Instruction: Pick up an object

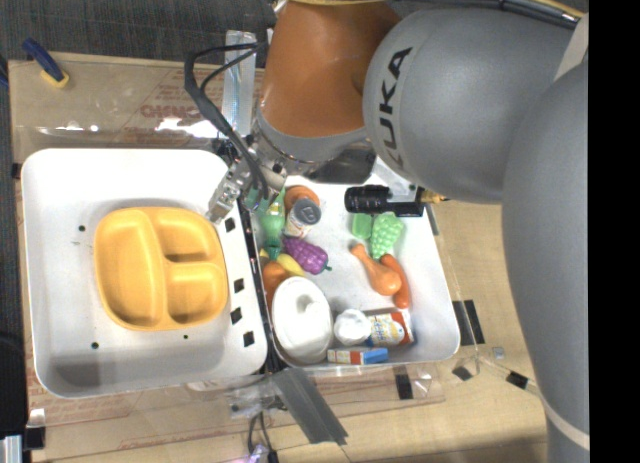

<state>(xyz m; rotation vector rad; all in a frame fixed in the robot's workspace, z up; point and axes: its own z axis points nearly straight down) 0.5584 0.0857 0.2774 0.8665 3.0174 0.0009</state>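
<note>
The arm [450, 81] reaches in from the right and covers the top of the right bin [430, 291]. Its end effector [238, 191] sits low at that bin's upper left corner, right by the wall shared by the 2 bins. Whether it is open or closed cannot be told, and nothing shows in its grip.

The loose things all lie in the right bin. Nearest the end effector is a green bottle [272, 223], just below and to the right of it, against the bin's left wall. A jar [300, 206] with an orange top stands just beside the bottle, on its right. Below these 2 lies a purple toy [305, 253]. A green toy [385, 233] and an orange toy [380, 269] lie further right, well apart from the end effector. A white roll [300, 316] stands near the bin's lower left corner. A small labelled bottle [375, 329] lies on its side to the right of the roll. A tube [355, 356] lies along the bottom wall.

The left bin [40, 251] holds a yellow tray [160, 266] with 3 compartments. Both bins rest on the worktop [120, 91].
</note>
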